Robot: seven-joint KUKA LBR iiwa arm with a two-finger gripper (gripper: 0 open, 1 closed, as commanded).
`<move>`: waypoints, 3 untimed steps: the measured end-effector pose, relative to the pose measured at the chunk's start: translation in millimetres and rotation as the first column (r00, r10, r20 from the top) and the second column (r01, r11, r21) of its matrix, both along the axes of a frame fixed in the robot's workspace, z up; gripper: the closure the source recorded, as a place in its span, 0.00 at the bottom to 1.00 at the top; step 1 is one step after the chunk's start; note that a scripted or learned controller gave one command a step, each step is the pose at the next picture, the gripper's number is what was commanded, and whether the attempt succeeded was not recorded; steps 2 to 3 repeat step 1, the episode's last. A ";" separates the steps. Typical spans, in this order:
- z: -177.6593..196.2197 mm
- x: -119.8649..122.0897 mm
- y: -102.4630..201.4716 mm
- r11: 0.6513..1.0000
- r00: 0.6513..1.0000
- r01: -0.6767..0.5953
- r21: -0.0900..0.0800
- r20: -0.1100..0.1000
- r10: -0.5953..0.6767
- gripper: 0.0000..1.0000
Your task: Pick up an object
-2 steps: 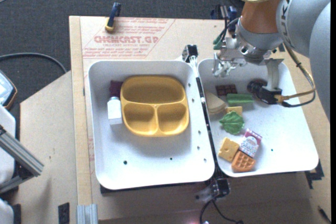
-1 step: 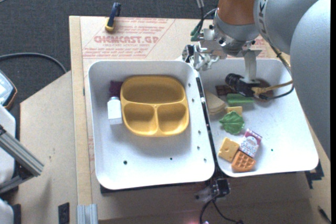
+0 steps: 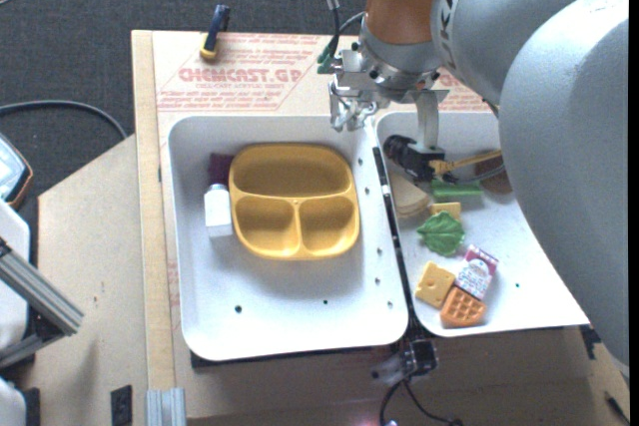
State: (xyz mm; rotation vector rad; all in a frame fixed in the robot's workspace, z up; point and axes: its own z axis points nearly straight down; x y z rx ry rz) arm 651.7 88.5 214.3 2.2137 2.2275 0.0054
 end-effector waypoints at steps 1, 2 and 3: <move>10.2 -4.8 4.2 1.000 1.000 0.005 -0.001 0.001 -0.005 1.00; 10.2 -4.8 4.2 1.000 1.000 0.005 -0.001 0.001 -0.005 1.00; 10.2 -4.8 4.2 1.000 1.000 0.005 -0.001 0.001 -0.005 1.00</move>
